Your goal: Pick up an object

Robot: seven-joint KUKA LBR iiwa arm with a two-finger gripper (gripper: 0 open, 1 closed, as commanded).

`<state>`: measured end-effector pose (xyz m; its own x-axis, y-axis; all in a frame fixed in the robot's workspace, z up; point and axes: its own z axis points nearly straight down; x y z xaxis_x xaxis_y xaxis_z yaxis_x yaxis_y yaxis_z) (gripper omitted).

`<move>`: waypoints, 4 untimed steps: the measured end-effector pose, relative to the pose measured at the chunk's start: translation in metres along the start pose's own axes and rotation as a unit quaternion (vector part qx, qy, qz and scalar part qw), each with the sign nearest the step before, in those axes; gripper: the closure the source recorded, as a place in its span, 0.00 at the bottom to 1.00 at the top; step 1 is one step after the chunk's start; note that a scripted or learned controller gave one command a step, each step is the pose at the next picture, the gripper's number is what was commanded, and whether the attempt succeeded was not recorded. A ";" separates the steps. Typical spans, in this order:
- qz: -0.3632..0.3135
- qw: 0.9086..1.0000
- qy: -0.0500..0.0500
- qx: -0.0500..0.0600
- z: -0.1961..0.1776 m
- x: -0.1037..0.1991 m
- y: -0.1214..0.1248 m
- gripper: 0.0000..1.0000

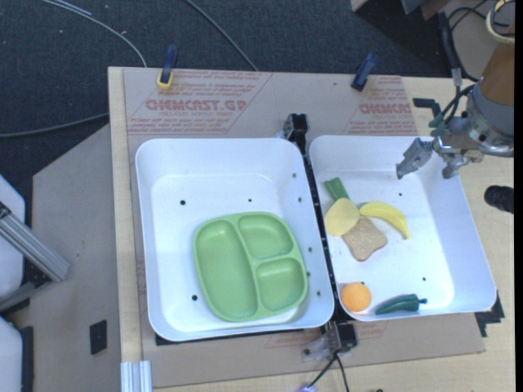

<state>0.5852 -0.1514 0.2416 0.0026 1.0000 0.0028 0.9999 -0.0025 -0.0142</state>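
The right bin (458, 243) holds a yellow banana (386, 216), a slice of toast (364, 239), a pale yellow round piece (341, 216) with a green stalk (336, 189) behind it, an orange (355, 297) and a dark green pepper (400, 304). My gripper (431, 162) hangs above the bin's far right corner, well clear of the food. Its two grey fingers are spread apart with nothing between them.
The left bin (163, 178) carries a green divided plate (249, 264). Black clips (296, 126) join the bins at the far and near ends. Blue clamps (364, 70) hold the brown board at the back. The arm's orange band is at the right edge.
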 end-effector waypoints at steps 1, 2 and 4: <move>-0.001 1.000 -0.001 -0.006 -0.007 0.000 0.002 0.00; -0.001 1.000 -0.001 -0.004 0.036 0.001 0.000 0.00; -0.001 1.000 0.000 -0.003 0.129 -0.007 -0.011 0.00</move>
<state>0.5728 -0.1582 0.1123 0.0006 1.0000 0.0020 1.0000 -0.0006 -0.0073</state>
